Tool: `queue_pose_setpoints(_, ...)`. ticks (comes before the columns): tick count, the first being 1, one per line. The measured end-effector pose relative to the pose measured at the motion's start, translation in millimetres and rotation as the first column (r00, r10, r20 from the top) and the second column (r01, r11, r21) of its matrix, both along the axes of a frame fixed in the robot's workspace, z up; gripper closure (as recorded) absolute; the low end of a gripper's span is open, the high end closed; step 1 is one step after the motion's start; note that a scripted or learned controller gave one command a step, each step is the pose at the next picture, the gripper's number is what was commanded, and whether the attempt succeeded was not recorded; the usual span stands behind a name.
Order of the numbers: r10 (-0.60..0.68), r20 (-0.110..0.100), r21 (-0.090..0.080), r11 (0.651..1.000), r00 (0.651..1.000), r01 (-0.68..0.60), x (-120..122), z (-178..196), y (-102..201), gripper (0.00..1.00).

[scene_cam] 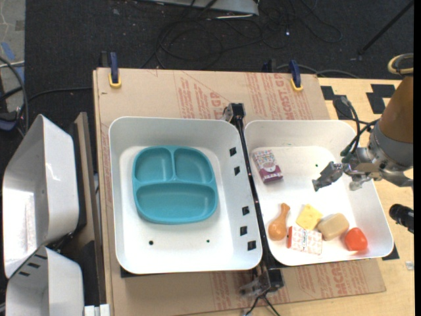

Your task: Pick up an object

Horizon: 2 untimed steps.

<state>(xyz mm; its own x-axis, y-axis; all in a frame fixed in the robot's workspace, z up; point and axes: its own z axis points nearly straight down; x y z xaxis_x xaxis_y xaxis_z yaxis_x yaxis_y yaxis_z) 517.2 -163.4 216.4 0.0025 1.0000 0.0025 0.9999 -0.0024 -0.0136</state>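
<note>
Two-finger gripper point(327, 175) hangs over right shallow white bin point(309, 133), dark fingers apart, holding nothing. Candidates cluster at bin's near end: yellow block point(309, 214), tan rounded lump point(333, 225), orange-red ball point(356, 239). Yellow block lies nearest, below and slightly left of gripper.

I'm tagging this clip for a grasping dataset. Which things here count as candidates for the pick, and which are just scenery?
Belong to the job:
pincer
small carton
orange toy
yellow block
tan piece
red-orange piece
patterned packet
right bin

Just lying about:
teal divided plate
left bin
floor cables
</note>
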Motion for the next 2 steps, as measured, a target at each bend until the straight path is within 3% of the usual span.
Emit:
queue_pose_setpoints(1,0.004,0.013,-0.002,1.000,1.000,-0.003,2.9,7.0,0.6,0.00)
queue_pose_setpoints(2,0.002,0.009,-0.002,1.000,1.000,-0.002,1.5,-36.7,4.8,0.00)
